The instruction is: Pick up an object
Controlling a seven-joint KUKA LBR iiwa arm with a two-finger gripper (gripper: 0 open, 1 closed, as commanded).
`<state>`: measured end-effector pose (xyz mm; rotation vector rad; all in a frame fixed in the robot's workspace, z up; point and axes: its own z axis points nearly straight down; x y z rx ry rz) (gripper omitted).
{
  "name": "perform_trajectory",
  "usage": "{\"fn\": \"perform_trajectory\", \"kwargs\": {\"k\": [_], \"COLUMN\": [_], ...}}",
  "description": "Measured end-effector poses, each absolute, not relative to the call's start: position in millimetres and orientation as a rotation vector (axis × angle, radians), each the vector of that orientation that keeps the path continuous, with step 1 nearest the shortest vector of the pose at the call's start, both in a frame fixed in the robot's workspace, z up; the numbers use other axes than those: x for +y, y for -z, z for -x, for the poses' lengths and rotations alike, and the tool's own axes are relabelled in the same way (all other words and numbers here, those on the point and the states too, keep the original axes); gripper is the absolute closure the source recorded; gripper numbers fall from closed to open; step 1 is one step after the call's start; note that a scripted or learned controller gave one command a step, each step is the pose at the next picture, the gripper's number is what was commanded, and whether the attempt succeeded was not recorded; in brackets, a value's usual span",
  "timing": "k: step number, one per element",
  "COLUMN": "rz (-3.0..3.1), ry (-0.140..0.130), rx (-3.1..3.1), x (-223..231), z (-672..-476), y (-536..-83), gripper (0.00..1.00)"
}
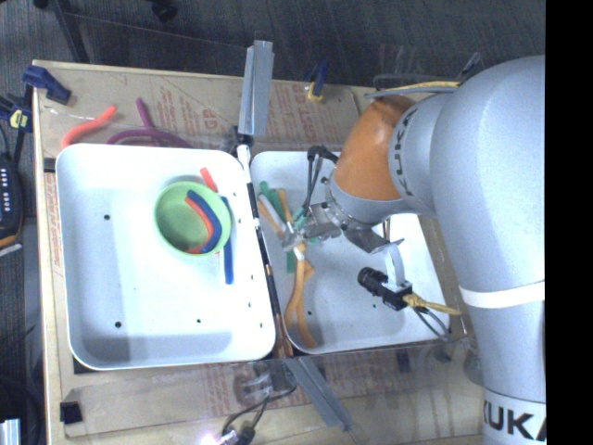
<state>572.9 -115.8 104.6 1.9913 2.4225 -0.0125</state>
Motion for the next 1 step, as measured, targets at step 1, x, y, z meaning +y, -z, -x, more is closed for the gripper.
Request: {"fn": "perform_trajectory", "kwargs": {"k": [1], "rz": [-1.92], "ry": [0.001], "rx": [2.489], "x": [-115.9], "z": [-635.9], "y": [-196.4], "gripper": [1.0]}}
